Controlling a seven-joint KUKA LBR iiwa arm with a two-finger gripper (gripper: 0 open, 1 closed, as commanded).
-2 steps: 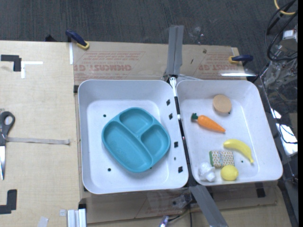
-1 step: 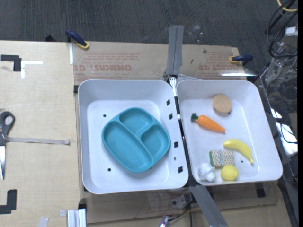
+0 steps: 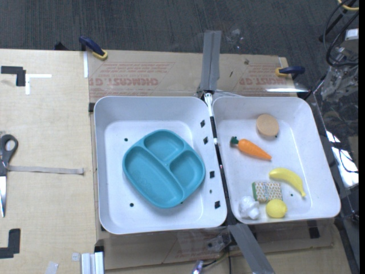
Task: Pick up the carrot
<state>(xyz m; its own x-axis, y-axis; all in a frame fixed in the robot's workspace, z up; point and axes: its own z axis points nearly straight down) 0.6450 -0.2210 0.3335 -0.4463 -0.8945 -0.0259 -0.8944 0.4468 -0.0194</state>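
An orange carrot (image 3: 252, 148) with a green top lies in the right bin (image 3: 311, 130), near its left-centre, pointing right and slightly toward the front. It lies apart from the other items, with bare bin floor around it.
The right bin also holds a tan round biscuit (image 3: 267, 125) behind the carrot, a banana (image 3: 288, 180), a lemon (image 3: 276, 209), a patterned cracker (image 3: 263, 190) and a white lump (image 3: 248, 208) at the front. A teal divided plate (image 3: 164, 168) lies in the left bin (image 3: 105, 153). Scissors (image 3: 4, 164) lie at the far left on the bench.
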